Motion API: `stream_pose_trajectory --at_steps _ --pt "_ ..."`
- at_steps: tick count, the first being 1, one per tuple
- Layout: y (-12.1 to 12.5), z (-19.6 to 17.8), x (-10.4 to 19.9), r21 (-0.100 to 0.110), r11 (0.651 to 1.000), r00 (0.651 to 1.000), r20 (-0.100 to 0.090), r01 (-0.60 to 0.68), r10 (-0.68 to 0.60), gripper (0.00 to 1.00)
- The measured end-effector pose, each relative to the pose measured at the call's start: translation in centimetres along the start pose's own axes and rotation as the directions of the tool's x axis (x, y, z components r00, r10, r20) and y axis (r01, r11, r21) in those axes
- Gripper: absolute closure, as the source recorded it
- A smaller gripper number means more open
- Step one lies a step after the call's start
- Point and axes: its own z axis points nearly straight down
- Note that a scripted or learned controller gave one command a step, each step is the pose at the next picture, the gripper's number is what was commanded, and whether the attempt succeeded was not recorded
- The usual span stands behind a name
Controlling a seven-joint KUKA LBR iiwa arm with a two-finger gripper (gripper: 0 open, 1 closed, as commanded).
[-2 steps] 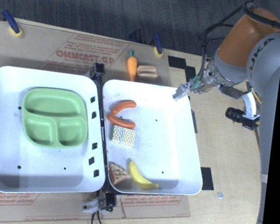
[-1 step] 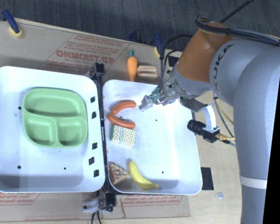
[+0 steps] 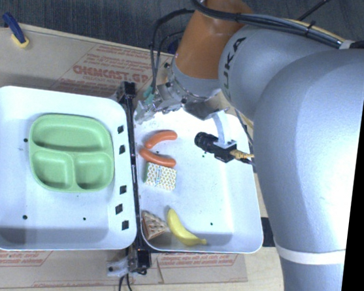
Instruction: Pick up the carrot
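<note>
The carrot [image 3: 158, 159], a short orange tapered piece, lies in the right bin [image 3: 240, 211] near its left wall. A curved red-orange sausage [image 3: 162, 138] lies just above it. My gripper [image 3: 148, 108] hangs over the bin's back left corner, up and to the left of the sausage and well apart from the carrot. Nothing shows in its grasp.
A patterned square block [image 3: 161, 177] sits just below the carrot. A banana [image 3: 183, 229] and a brown wedge [image 3: 153, 225] lie at the bin's front. A green divided plate [image 3: 72, 151] lies in the left bin [image 3: 1, 172]. The arm [image 3: 292, 109] covers the bin's right side.
</note>
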Motion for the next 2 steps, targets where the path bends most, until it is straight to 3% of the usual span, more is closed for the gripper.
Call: stream_pose_trajectory --at_steps 1,2 --pt "1.9 -4.6 2.0 -0.001 0.888 0.888 0.003 0.459 -0.459 1.0" --pt "-1.0 -1.9 0.5 0.001 0.7 0.7 0.001 0.715 -0.715 1.0"
